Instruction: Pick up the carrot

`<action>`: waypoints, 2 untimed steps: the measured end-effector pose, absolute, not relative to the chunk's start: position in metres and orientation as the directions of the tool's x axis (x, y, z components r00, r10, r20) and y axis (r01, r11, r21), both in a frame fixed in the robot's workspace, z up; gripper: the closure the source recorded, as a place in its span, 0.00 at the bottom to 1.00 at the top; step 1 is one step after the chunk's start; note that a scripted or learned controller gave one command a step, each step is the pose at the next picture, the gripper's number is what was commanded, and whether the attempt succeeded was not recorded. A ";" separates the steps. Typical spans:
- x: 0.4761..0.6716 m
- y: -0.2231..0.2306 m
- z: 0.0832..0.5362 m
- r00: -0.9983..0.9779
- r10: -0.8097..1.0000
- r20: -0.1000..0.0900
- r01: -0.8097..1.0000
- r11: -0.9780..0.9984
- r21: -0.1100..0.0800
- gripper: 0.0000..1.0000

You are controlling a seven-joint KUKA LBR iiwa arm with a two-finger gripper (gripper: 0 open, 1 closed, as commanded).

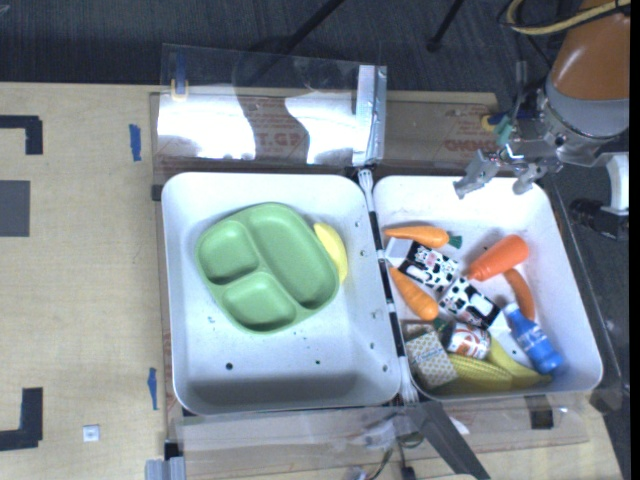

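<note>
Tool (503, 176) hangs open and empty over the right bin's (570, 230) far rim, so we're at the approach step; carrot (417, 235) lies in that bin's upper left; next up, swing left and drop straight onto it.

The arm (598, 63) is cut off by the frame's upper right corner. A yellow item (332, 248) lies half hidden under the green tray (265, 265). The corn (495, 371) is partly covered by neighbouring clutter at lower right.
</note>
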State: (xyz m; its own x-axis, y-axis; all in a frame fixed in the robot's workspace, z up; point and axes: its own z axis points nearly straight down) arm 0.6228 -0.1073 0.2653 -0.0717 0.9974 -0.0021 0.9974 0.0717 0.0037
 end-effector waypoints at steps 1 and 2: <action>0.661 -0.105 0.120 0.119 0.993 0.000 0.993 -0.119 -0.001 0.00; 0.638 -0.096 0.086 0.262 0.965 0.001 0.965 -0.262 0.000 0.00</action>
State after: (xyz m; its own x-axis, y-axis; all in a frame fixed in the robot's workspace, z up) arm 0.6376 -0.0957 0.0858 0.2618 0.9651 0.0006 0.9651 -0.2618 0.0003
